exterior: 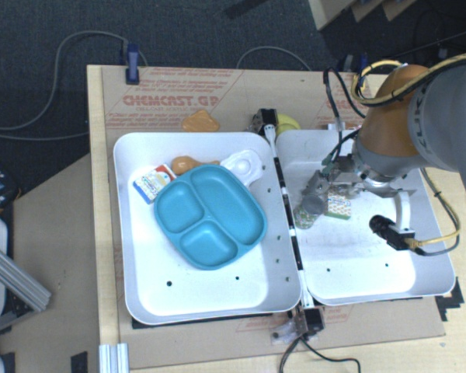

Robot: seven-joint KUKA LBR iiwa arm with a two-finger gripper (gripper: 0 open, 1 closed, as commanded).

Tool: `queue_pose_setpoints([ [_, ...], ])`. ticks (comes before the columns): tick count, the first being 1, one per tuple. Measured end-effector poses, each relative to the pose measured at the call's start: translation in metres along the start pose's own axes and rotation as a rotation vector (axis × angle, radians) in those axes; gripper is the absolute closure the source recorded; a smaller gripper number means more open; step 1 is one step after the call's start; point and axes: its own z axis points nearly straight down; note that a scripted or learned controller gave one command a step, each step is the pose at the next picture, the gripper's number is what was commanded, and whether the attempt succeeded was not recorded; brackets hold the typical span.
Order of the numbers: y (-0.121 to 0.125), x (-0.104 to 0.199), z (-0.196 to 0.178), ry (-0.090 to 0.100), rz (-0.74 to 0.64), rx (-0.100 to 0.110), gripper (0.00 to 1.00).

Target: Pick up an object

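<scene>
Plainly, with the arm low over the right bin, the claw should centre on the small packet beside it before closing; whether it is open, I cannot tell.

A bulky grey arm is being shown, its casing smooth and rounded. An orange band is being seen above the wrist, glossy and catching the light. Black cables, with a yellow one among them, are being looped over the top of the band. Below the band, a grey metal wrist section is being shown, with the gripper made of dull grey parts. A black cylindrical fitting is being carried beside the wrist, with a thin cable trailing from it.
</scene>
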Motion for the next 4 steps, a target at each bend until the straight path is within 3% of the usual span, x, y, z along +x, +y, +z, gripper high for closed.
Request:
queue_pose_setpoints([
  [1, 0.003, -0.003, -0.014, -0.008, 0.001, -0.012, 1.00],
  [2, 0.002, -0.003, -0.013, -0.008, 0.002, -0.010, 0.00],
  [3, 0.003, -0.003, -0.024, -0.008, 0.003, -0.012, 1.00],
  [4, 0.003, -0.003, -0.023, -0.008, 0.003, -0.012, 0.00],
])
